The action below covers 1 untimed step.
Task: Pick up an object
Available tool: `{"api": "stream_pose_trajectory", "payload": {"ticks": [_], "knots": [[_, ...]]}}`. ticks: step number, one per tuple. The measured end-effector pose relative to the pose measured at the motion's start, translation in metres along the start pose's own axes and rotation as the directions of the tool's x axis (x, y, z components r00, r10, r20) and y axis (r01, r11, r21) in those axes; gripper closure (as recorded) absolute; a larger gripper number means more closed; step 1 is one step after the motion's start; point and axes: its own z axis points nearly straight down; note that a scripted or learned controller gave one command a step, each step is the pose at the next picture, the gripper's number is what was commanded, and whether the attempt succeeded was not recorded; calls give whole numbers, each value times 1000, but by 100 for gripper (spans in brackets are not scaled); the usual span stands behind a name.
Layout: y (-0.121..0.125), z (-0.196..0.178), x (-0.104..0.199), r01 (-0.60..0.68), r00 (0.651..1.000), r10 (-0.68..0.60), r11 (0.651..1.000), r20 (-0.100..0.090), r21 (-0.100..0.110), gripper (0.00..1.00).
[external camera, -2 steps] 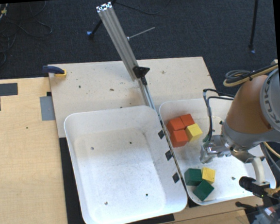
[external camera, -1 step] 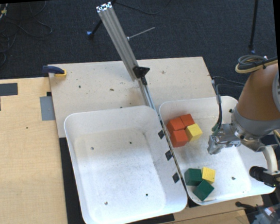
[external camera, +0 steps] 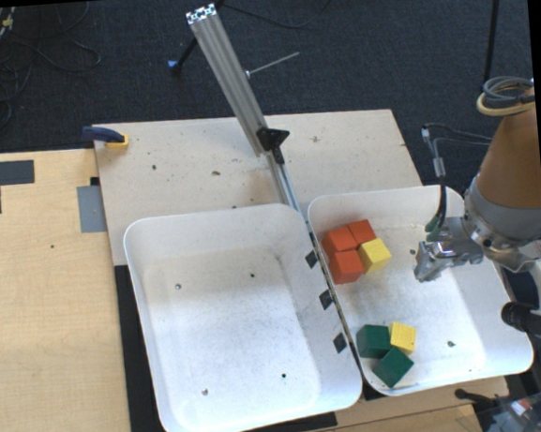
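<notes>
Arm: you see the grey arm [external camera: 517,184] coming in from the right side, with its orange band high up by the right edge.
Gripper: your gripper [external camera: 432,260] hangs over the right bin, near the middle of its right half. It is small and shiny here, and you cannot tell how it is set. Nothing shows inside it.
Right bin: the right bin [external camera: 480,357] is white and shallow. All the blocks sit in it.
Orange blocks: two orange blocks [external camera: 346,250] sit close to the bin's left wall, in the upper part. They touch each other.
Yellow block up top: a yellow block [external camera: 374,253] touches the right side of the orange blocks. It sits left of the gripper, a little apart from it.
Green blocks: two green blocks [external camera: 384,353] sit near the bin's lower left corner. They touch each other.
Yellow block down low: a second yellow block [external camera: 403,337] leans on the green blocks, on their right side.
Left bin: the left bin [external camera: 162,380] is white too, and it sits right beside the right bin. You can see small dark specks on its floor.
Bench: both bins rest on the pale bench [external camera: 190,161].
Metal bar: a long silver bar [external camera: 235,82] slants down from the top to the spot where the two bins meet.
Clamp: a small blue and yellow clamp [external camera: 105,135] sits at the bench's upper left corner.
</notes>
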Motion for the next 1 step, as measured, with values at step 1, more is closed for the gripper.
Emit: {"api": "stream_pose_trajectory", "payload": {"ticks": [1], "knots": [[12, 5, 47, 4, 1000, -4, 1000, -2, 6, 100]]}}
